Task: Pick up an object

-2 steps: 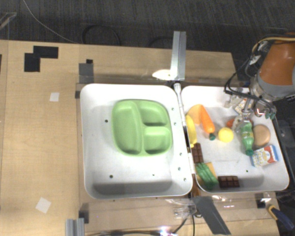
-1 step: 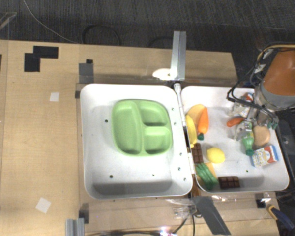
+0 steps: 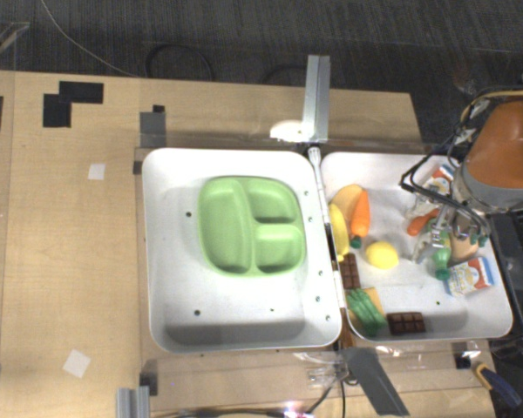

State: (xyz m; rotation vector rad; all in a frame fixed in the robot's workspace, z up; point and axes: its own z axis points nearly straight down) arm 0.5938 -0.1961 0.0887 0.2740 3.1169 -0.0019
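My gripper (image 3: 445, 236) hangs low over the right side of the right bin (image 3: 497, 325), beneath the arm's orange band (image 3: 506, 142). Right below and around it lie a small orange piece (image 3: 417, 225), a green item (image 3: 441, 266) and a white packet with orange and blue print (image 3: 472, 274). Cables and the gripper body hide whether anything is held. Further left in the same bin are a yellow lemon (image 3: 382, 255), an orange carrot (image 3: 359, 212), a banana (image 3: 338, 230), a green vegetable (image 3: 363, 306) and a dark chocolate bar (image 3: 407, 323).
The left bin (image 3: 170, 312) holds a green divided plate (image 3: 249, 225). Another white packet (image 3: 440, 181) lies at the right bin's back. A second chocolate piece (image 3: 349, 273) sits by the divider between the bins. A metal post (image 3: 317, 94) stands behind the bins.
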